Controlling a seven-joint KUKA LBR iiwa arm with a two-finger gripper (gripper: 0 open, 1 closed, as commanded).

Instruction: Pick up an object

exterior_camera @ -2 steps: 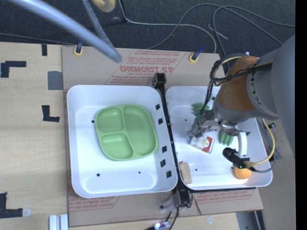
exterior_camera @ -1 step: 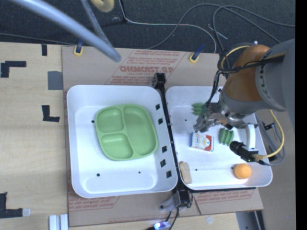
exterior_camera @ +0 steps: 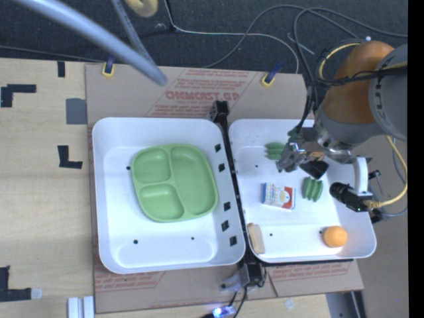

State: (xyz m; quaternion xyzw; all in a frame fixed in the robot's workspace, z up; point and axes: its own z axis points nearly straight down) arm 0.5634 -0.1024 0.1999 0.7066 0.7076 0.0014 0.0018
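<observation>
Hovering gripper [exterior_camera: 289, 159] — right bin [exterior_camera: 291, 240], small box [exterior_camera: 277, 195]

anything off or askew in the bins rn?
Nothing spilled or visibly damaged. The green divided plate sits rotated in the left bin, not square to its walls. In the right bin, a tan block lies tight against the divider-side wall, and the orange ball rests in the near corner.
</observation>
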